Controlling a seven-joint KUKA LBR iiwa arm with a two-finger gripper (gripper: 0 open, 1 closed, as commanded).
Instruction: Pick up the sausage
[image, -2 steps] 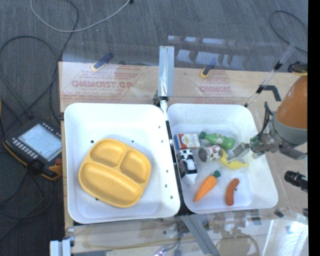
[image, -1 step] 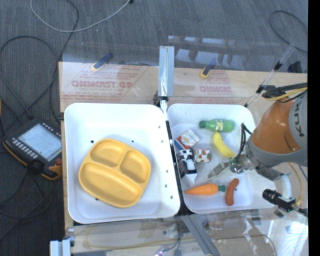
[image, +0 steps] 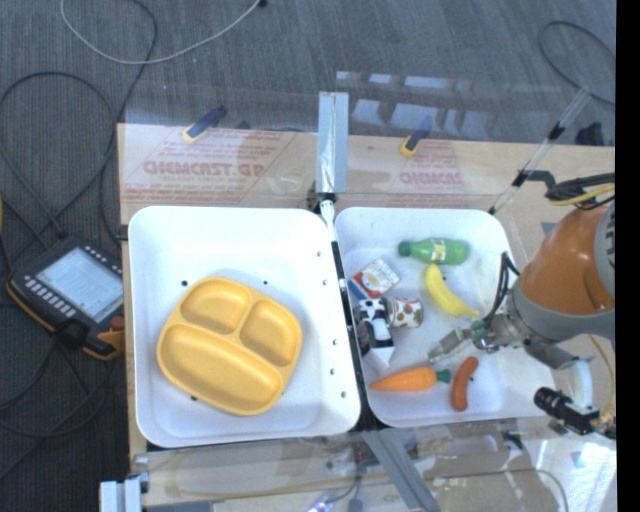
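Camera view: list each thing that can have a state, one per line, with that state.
sausage: lying flat in the right bin, not held
claw: open, low over the right bin, just above the sausage
carrot: lying flat, left of the sausage
banana: lying flat
green bottle: on its side
yellow divided plate: lying in the left bin
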